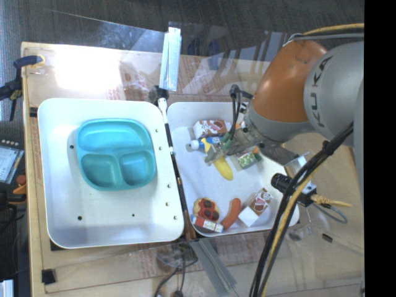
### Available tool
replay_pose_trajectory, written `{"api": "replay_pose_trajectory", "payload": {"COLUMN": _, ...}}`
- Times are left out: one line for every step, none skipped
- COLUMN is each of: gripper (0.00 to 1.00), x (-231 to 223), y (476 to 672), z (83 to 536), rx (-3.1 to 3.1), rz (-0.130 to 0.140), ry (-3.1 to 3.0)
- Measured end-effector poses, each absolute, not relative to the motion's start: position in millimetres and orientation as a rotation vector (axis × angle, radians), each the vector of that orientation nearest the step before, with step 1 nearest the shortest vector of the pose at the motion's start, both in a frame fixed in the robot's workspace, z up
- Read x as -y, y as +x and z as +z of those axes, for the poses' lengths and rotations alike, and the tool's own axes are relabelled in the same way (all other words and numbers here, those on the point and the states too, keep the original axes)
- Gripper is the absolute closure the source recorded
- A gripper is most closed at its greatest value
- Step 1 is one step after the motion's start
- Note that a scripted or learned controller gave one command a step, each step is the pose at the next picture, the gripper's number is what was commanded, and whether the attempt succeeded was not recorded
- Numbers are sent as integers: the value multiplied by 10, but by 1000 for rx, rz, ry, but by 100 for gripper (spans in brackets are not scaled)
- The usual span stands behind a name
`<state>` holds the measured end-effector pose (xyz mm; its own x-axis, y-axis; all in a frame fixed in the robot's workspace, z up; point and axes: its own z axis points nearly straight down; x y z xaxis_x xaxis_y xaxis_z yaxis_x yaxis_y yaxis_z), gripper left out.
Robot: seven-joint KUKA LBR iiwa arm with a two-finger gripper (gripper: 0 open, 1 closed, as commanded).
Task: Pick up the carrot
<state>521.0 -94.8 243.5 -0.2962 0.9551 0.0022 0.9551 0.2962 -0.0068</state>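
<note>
Carrot (231, 213) lies near the right bin's (185, 184) front edge, well apart from the hand (230, 142), so nothing carries it yet. I cannot tell whether the hand is open or closed; it hangs low over a banana (223, 168) and small packets (210, 129) at the bin's middle. The left bin (55, 215) holds a teal tray (116, 152), likely kept separate as a drop place.

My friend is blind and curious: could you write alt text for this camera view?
A grey and orange robot arm reaches into the right white bin, its pincer low among small toy foods near a banana. A carrot lies at the bin's near edge. The left bin holds a teal tray.
</note>
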Motion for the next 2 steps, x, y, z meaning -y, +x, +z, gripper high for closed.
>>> {"api": "replay_pose_trajectory", "payload": {"gripper": 100, "x": 945, "y": 5210, "z": 2519, "rx": 2527, "rz": 10, "ry": -1851}}
{"api": "replay_pose_trajectory", "payload": {"gripper": 100, "x": 942, "y": 5211, "z": 2603, "rx": 2530, "rz": 14, "ry": -1843}}
